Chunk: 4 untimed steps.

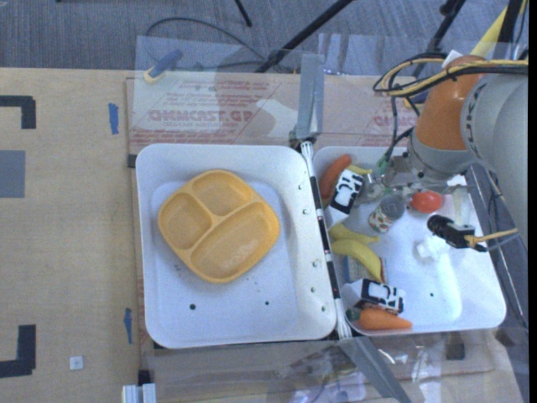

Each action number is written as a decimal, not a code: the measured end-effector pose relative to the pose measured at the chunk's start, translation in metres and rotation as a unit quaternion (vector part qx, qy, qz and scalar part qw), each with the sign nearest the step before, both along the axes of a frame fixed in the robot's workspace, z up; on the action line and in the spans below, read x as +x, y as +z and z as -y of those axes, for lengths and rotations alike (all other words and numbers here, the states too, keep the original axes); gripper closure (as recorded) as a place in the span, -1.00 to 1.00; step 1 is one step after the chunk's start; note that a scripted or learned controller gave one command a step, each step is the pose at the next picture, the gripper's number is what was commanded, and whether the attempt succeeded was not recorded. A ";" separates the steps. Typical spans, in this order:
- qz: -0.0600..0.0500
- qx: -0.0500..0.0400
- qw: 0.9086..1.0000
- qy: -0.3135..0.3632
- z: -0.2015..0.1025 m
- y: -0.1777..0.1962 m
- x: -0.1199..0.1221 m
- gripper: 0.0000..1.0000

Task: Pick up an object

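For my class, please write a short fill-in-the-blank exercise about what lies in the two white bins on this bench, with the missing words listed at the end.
1. The yellow divided plate lies in the ______ bin.
2. The plate has ______ compartments.
3. The banana lies in the right bin, and its colour is ______.
4. The carrot lies near the right bin's front edge, next to a black and white toy ______.

Missing words: left; three; yellow; car
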<state>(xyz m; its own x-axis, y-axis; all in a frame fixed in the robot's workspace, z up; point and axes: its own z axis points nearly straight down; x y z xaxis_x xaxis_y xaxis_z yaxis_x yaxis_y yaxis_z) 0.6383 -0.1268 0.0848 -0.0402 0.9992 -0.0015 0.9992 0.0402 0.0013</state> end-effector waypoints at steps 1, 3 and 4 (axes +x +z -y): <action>-0.024 0.010 0.999 0.026 0.025 -0.003 0.021 -1.00; -0.022 0.001 0.998 -0.058 0.022 -0.001 0.019 1.00; -0.002 0.000 1.000 0.022 -0.071 0.097 0.013 1.00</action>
